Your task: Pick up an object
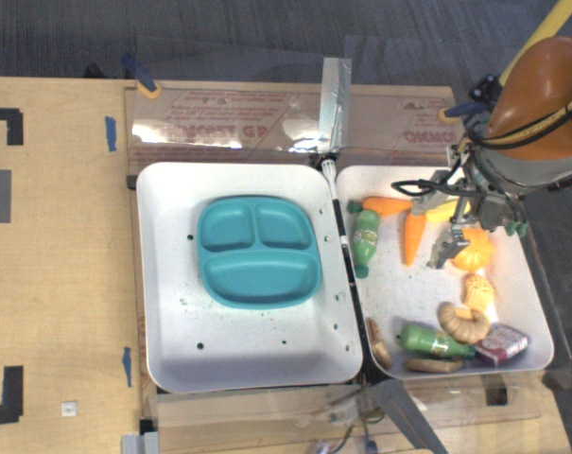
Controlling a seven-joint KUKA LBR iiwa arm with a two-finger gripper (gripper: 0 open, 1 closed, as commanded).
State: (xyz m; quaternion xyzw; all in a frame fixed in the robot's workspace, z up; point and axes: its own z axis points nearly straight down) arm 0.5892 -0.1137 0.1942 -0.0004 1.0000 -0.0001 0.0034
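Carrots (413,236): two; green bottles (364,239): two

- We see one arm (536,93) coming in from the upper right of the camera view, its grey body sloping down and to the left.
- We note the rounded orange band (539,81) sitting above the wrist, with a yellow cable running along it.
- We find the wrist bent downward, carrying a cluster of dark fittings and cables.
- We see the pincer (446,252) pointing down at the low end of the arm, its grey fingers (443,253) hanging close together; we cannot tell whether they are parted or closed.
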